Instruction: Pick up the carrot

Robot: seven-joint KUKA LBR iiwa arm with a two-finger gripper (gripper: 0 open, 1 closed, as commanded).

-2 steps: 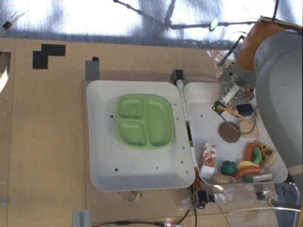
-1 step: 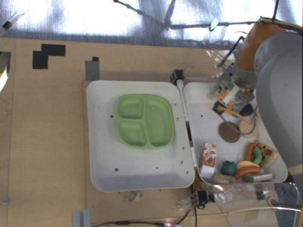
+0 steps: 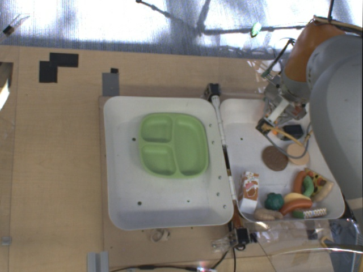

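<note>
The carrot (image 3: 299,181) is seen well below the gripper (image 3: 271,128), whose grip cannot be told, in the right bin (image 3: 241,118).

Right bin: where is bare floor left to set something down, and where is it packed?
In the right bin, bare floor runs along its left side, between the divider wall and the brown disc, above the small carton. The near corner is crowded with toy food. The claw occupies the far right.

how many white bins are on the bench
2. The left bin holds a green plate. The right bin holds the toy food, with the gripper reaching into its far end.
</note>
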